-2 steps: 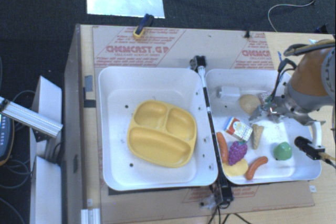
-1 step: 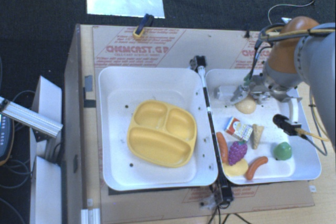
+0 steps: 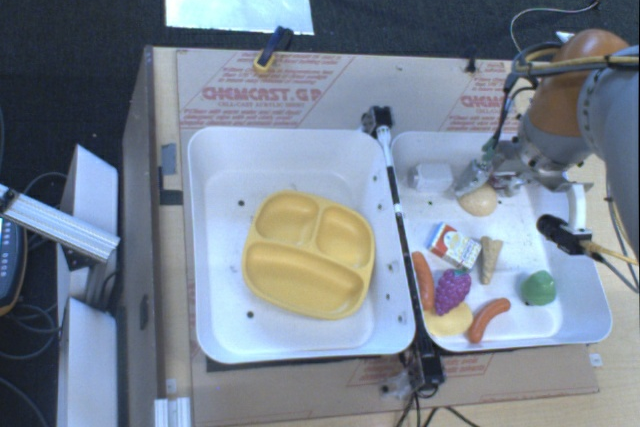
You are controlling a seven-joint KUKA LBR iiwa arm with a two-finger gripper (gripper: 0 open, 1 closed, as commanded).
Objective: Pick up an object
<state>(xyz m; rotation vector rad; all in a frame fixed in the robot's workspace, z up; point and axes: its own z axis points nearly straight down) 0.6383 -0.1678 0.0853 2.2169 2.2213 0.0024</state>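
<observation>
here, metal fingers over smooth cream ovoid; finger state unclear.

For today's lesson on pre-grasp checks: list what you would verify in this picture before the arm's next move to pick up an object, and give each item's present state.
1. Gripper is over the right bin: ok.
2. A target lies right by it, the pale round object: ok.
3. Pale round object is apart from the small carton and the cone: ok.
4. Fingers set wide enough: cannot tell.
5. Object already held between the fingers: cannot tell.
6. Yellow tray in the left bin lies away from the gripper: ok.
</observation>
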